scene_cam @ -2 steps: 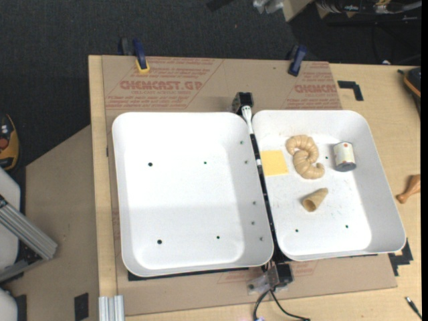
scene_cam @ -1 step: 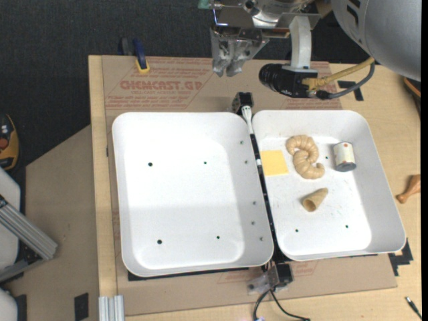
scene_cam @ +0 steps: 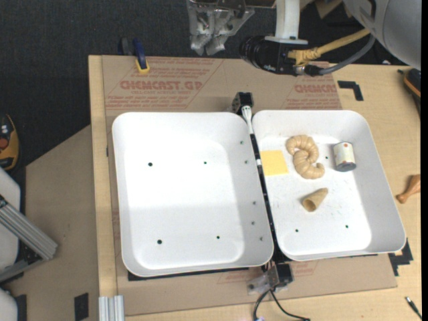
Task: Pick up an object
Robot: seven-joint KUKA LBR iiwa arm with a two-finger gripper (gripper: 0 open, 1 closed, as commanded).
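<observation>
- Two white bins side by side; left bin (scene_cam: 177, 192) bare, right bin (scene_cam: 371, 209) holds every candidate.
- Gripper (scene_cam: 212, 32) parked high beyond the bins, holding nothing; finger spread unclear.
- Curled croissant (scene_cam: 305, 156), yellow square (scene_cam: 273, 162), small metal cylinder (scene_cam: 344, 156), tan cone (scene_cam: 314, 198) lie apart, each approachable.

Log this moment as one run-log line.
gripper: above bench, beyond bins | right bin: croissant, cone, yellow square, can | nothing held

Single fixed camera above desk (scene_cam: 167, 79) — looks down at slant, moderately near, both white bins (scene_cam: 134, 179) fully framed.
</observation>
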